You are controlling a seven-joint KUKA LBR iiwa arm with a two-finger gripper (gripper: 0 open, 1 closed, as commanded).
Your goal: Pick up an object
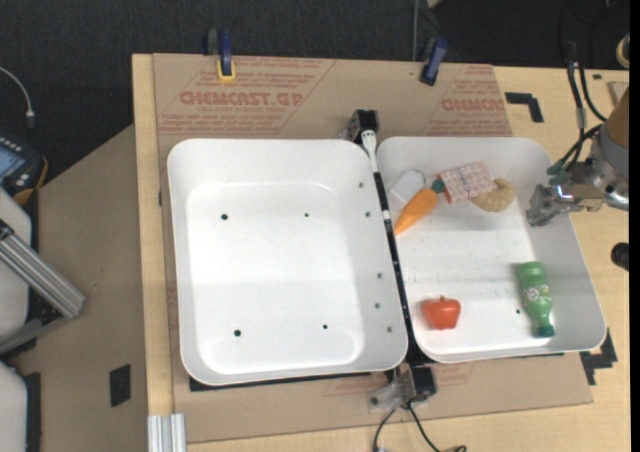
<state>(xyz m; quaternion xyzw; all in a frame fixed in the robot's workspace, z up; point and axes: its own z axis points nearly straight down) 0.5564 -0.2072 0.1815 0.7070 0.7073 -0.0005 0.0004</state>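
Two shallow white bins are seen side by side on a brown board (300,90) printed with red lettering, clamped at its far edge to a pale wooden tabletop (145,240) above dark carpet. The left bin (190,240) is seen beside the right bin (575,270), in which a carrot (416,209), a patterned box (466,181), a tan lump (494,199), a red tomato (441,313) and a green bottle (535,297) are scattered. The gripper (548,202) is placed at the right bin's right rim, nothing is seen between its fingers, and their spread cannot be told.

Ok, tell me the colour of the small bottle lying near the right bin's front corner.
Green, with a pale label: the small plastic bottle shows best in the camera view.
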